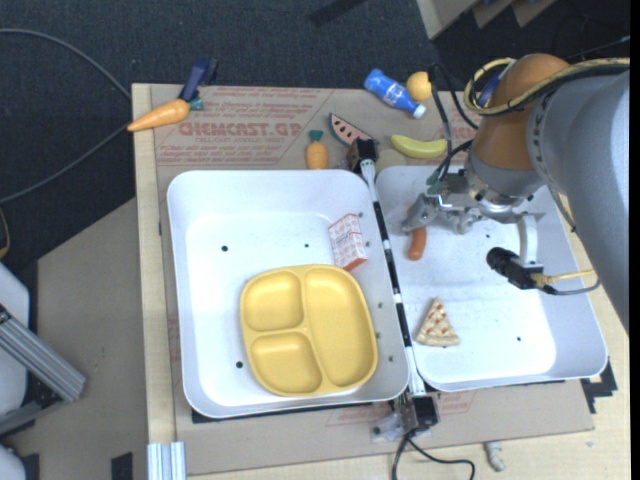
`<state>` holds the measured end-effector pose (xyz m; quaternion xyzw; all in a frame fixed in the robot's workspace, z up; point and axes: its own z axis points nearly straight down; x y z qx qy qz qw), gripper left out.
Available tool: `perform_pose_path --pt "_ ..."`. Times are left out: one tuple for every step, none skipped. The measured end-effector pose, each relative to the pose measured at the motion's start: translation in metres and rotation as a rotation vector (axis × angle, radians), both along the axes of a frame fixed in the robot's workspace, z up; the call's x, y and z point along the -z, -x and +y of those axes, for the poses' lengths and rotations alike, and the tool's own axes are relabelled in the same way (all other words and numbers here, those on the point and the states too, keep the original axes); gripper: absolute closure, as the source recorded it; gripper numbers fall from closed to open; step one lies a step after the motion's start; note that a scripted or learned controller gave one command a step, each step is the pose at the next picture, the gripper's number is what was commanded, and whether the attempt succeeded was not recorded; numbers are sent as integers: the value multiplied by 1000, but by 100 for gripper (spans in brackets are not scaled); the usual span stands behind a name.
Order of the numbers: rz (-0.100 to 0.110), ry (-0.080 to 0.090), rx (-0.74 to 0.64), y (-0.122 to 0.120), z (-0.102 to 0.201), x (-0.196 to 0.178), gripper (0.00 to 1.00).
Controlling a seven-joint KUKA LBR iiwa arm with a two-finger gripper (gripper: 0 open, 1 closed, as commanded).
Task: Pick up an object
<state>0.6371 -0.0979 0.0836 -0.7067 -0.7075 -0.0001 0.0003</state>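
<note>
**Gripper over sausage, right bin**

Gripper [424, 218] low in the right bin [560, 358], centre-right of frame, fingers spread and released, nothing between them. Toy sausage [416, 243] lies just below, near the bin's left wall. Likely light, stiff, smooth plastic; may roll. Best pinched across its narrow middle. Pizza slice [437, 325] lies lower.

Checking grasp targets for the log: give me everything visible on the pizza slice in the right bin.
The pizza slice is a small toy wedge, tan with reddish specks and a paler crust edge, plastic by its look. It lies flat on the floor of the right bin, tip pointing away from the near rim, crust toward it. It lies apart from the gripper and from the red sausage.
</note>
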Motion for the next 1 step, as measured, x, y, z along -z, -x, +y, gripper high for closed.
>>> perform_pose_path --pt "-4 2 -1 -1 0 -11 100"
